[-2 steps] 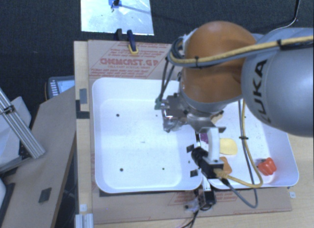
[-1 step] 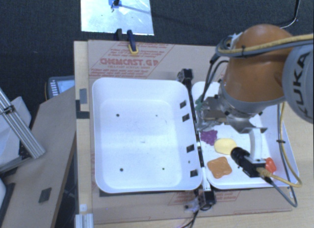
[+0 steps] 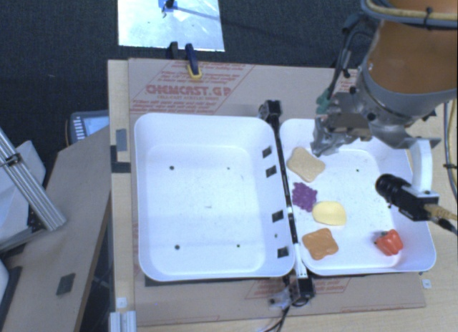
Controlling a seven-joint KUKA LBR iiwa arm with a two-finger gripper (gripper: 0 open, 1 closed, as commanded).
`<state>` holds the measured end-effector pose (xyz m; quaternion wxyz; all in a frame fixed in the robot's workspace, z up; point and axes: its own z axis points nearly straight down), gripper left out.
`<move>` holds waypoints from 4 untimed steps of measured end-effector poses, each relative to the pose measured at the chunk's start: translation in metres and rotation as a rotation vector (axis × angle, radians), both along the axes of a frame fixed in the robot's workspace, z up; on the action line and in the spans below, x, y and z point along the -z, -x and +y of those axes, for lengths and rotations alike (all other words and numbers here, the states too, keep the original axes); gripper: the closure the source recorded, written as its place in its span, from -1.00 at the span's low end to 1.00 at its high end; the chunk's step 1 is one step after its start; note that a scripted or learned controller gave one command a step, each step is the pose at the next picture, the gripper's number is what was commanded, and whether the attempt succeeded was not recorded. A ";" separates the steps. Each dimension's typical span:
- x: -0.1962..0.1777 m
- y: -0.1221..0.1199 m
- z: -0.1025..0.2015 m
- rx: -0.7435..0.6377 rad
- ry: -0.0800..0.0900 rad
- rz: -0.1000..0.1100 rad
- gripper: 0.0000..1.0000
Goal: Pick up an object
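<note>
The right bin holds several small items. A tan bread slice lies at its upper left, a purple grape bunch below it, then a yellow piece, an orange piece and a red pepper at the lower right. My gripper hangs over the bin's upper left part, just right of and above the bread slice. Its fingertips point down and nothing shows between them.
The left bin sits beside the right one, with black clips along the shared rim. A black cylindrical part juts over the right bin's right side. Cardboard lies under both bins.
</note>
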<state>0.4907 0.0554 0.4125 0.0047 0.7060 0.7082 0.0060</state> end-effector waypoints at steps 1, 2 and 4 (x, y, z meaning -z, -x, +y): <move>-0.117 -0.003 0.033 -0.004 -0.002 -0.001 1.00; -0.025 0.005 0.108 -0.007 0.002 0.020 1.00; -0.122 0.005 0.183 -0.007 -0.001 0.013 1.00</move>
